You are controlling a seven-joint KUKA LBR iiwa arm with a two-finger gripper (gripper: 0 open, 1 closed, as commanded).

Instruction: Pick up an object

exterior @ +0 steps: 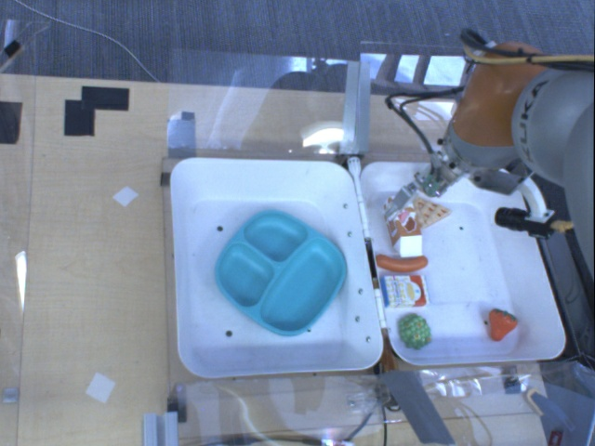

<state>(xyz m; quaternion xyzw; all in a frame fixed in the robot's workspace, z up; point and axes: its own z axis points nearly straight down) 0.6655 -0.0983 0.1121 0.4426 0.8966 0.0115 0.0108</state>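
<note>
Nearest the camera, along the front edge of the right bin (548, 342): a green bumpy ball-shaped item (415, 330) in the front-left corner, and an orange-red strawberry-like piece (502, 323) toward the front-right, well apart from it.

Just behind the green item lies a small flat packet (404, 291), white with blue and red print, against the bin's left wall. Behind that, a hot-dog sausage (402, 263) lies crosswise, touching or nearly touching the packet. A small white block (410, 245) sits just behind the sausage.

Left bin (195, 249): holds one teal divided plate (282, 271) with three compartments, sitting roughly mid-bin and turned at an angle to the walls. Small dark holes show in the bin floor around it.

Farther back in the right bin: a red-and-tan wrapper or waffle-patterned packet (418, 216) lies near the left wall, behind the white block. The pincer (423, 189) is directly over its far edge, low in the bin. Its tip is small and partly blurred against the packet; cannot tell whether it is released or clenched, and contact with the packet is possible but not clear.

The arm (548, 119) comes in from the right over the rear of the right bin, orange band (488, 100) above the wrist, black cables looping beside it.

Counter (84, 295) to the left is pale wood with black tape marks (93, 108) at the far left
</note>
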